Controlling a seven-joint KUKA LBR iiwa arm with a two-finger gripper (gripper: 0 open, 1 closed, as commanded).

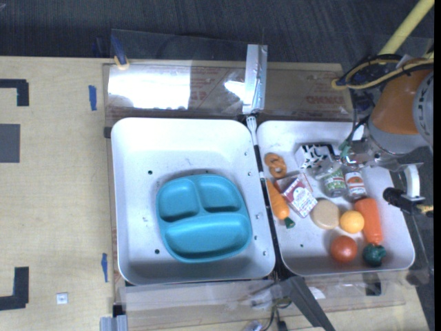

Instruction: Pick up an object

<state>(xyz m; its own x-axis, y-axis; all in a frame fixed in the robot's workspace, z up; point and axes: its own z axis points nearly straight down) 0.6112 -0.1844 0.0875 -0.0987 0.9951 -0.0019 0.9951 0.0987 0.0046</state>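
At the far left, bare wooden counter (55, 185) is seen, marked with black corner shapes and short strips of blue tape. Two shallow white bins are set side by side on it.

In the left bin (138, 143), a blue divided tray (203, 217) is laid flat, slightly below the bin's centre, with two small compartments toward the back and one long compartment toward the front. Behind this bin, a clear plastic sheet is propped, and a metallic upright stands at the seam between the bins.

The right bin (400, 254) is crowded with small toy foods. Against its left wall a pretzel (275, 164) is found, with a small carrot (279, 203) just below it. Next to the carrot a red-and-white packet (300, 196) is tilted, and a black-and-white patterned item (313, 155) is placed behind it. A pale round bun (325, 216) is touched by an orange ball (351, 222); a red tomato (344, 249) lies in front of them. A large carrot (371, 219) runs along the right side, ending beside a dark green piece (374, 254). A small bottle (355, 184) with a red label and a greenish item (335, 183) are positioned near the back.

The gripper (351, 156) is held low over the back of the right bin, just above the bottle. Whether it is spread or pressed together cannot be told. The grey arm with its orange band (396, 109) enters from the right.
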